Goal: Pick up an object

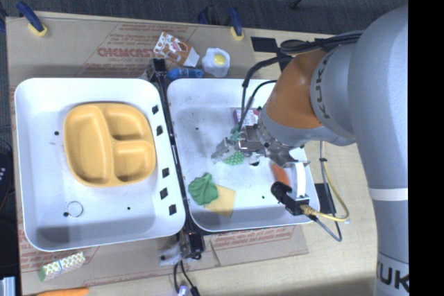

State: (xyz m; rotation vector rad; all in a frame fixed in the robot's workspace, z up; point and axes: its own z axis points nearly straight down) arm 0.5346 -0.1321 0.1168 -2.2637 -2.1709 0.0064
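Near edge of bench: a small patterned packet (pixel 64 264) lies on the cardboard in front of the left bin (pixel 28 149).

Left bin holds a yellow divided tray (pixel 109 143), three compartments, sitting flat toward the bin's middle. A small clear ring (pixel 74 209) lies near the front left of the bin floor.

Right bin (pixel 201 100): at its front, a green leaf-shaped piece (pixel 202 188) overlaps the edge of a yellow wedge (pixel 222 199), the two touching. Further in, the gripper (pixel 232 147) is low over the bin's middle, arm coming in from the right with the orange band (pixel 295 100) above the wrist. A small green dotted object (pixel 235 158) sits right at the fingertips; cannot tell whether the jaws are spread or closed, nor whether it is between them. An orange object (pixel 278 171) is partly hidden under the wrist.

Beyond the bins, on the cardboard: a patterned carton (pixel 171 47), a blue item (pixel 184 72) and a yellow-and-white cup (pixel 217 61).
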